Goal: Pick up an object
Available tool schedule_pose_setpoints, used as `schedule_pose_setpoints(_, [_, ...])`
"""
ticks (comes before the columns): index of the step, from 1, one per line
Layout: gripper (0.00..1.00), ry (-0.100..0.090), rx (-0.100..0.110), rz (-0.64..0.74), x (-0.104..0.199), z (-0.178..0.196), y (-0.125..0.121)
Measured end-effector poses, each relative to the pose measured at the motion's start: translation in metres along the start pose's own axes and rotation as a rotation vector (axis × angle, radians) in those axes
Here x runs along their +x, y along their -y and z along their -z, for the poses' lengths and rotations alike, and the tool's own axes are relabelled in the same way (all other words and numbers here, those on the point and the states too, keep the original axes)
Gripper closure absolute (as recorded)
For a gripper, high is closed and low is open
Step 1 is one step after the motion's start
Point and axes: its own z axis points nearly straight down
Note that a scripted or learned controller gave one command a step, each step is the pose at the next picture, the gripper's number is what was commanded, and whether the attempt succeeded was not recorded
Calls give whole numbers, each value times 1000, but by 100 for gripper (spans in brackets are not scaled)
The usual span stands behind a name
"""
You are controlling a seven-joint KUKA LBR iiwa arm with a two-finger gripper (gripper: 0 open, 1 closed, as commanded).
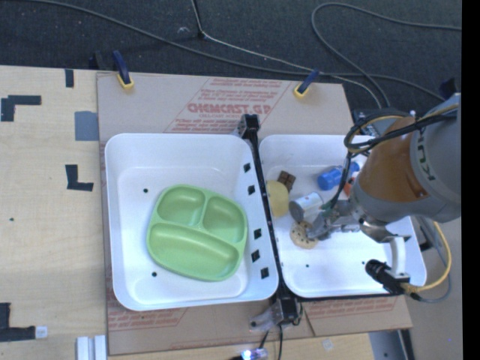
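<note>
Camera view puts the arm (409,175) at the right of the frame, its end effector (328,223) low in the right bin (341,276) among a grey cylinder (306,203), a tan perforated disc (303,235), a blue object (331,178), a pale yellow piece (277,198) and a small brown block (286,178). Whether the end effector is apart, together or clamped on anything I cannot tell. A green divided plate (199,232) lies in the left bin (124,156), on the table (45,223).
</note>
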Motion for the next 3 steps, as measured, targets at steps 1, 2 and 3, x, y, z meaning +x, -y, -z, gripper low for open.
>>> schedule_pose_setpoints(1, [100, 8, 2, -2, 4, 43, -5])
schedule_pose_setpoints(2, [100, 8, 2, -3, 3, 85, -3])
schedule_pose_setpoints(3, [100, 9, 1, -3, -3, 130, -2])
